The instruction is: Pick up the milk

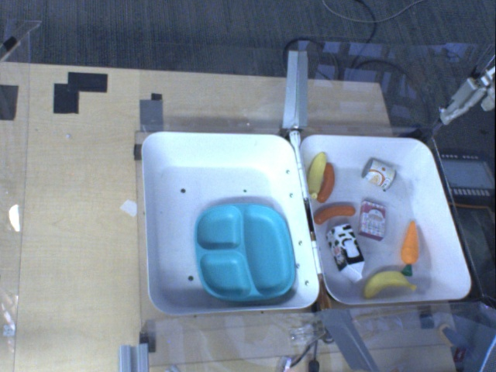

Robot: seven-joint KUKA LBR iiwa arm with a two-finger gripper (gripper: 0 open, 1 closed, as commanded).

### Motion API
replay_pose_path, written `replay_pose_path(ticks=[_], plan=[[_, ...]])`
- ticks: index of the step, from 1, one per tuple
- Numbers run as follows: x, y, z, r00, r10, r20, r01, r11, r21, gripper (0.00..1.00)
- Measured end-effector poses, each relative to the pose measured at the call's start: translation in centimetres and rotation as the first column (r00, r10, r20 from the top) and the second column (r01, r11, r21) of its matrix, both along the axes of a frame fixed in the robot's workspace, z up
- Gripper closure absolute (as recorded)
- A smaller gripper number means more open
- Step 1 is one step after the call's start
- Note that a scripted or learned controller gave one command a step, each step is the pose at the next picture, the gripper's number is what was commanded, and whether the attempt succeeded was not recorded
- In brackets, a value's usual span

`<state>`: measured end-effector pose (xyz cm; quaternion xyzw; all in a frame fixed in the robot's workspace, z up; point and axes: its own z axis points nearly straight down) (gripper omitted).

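Clearly, the milk (345, 247) lies in the right bin (434, 169), and I take this milk as the landmark for all places. It is a small carton with a black and white cow pattern, box-shaped, lying on its side; its long axis runs from upper left to lower right, a little tilted from the bin's near-far direction. The gripper (463, 103) is far from it, up and to the right, outside the bin's far right corner, so the move must go down and to the left across the whole bin. Whether the gripper is released or clenched I cannot tell, because it is small and pale at the picture's edge. Just above the milk lies a sausage (335, 211), almost touching its upper end, with smooth red-brown skin. Right of the milk, just beside it, is a small pink carton (373, 219), flat with printed sides. Below and to the right, close to the milk's lower end, lies a yellow banana (389, 283), curved and glossy. Further right is an orange carrot (410, 243), tapered. Well left of the milk, in the left bin (167, 169), rests a blue tray (245, 251) of smooth plastic with three compartments. I judge that the fingers should close across the milk's short side.
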<state>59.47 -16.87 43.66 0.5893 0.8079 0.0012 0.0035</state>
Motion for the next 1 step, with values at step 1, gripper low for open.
replay_pose_path(ticks=[1], plan=[[3.63, -1.29, -11.95, 0.804, -0.594, -0.004, 0.594, 0.804, 0.003, 0.0]])
